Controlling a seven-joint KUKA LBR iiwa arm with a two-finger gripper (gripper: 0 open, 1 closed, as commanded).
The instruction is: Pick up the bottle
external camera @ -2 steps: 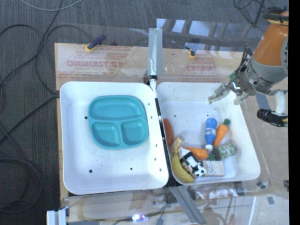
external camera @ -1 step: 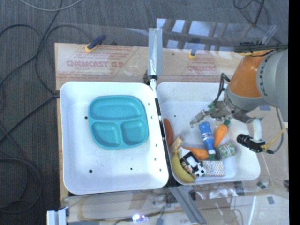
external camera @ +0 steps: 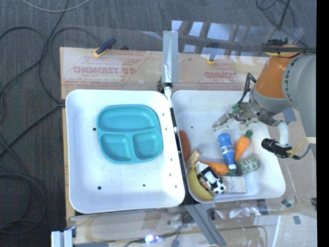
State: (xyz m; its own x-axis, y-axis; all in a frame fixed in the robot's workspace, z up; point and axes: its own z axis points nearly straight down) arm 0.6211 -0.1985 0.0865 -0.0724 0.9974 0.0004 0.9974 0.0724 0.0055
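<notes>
- Two shallow white bins sit side by side on the bench: the left bin [external camera: 82,189] and the right bin [external camera: 272,187].
- In the left bin lies a teal divided plate [external camera: 130,133] with three compartments, near the middle of the bin.
- The bottle [external camera: 225,147] — blue, with a white cap at its lower end — lies on its side in the right bin, about in the centre, pointing a little downward to the right.
- Just beside the bottle, on its right, lies a carrot [external camera: 242,146]; a second carrot [external camera: 216,166] lies below the bottle, near its cap.
- A banana [external camera: 196,185] curves along the lower left corner of the right bin, and a red sausage-like piece [external camera: 184,144] lies at the left wall.
- A small green can [external camera: 249,164] lies right of the bottle's cap.
- The gripper [external camera: 230,118] hangs above the upper part of the right bin, apart from the bottle — its fingers are spread and grasp nothing.
- The arm [external camera: 288,84], grey with an orange band, reaches in from the right.
</notes>
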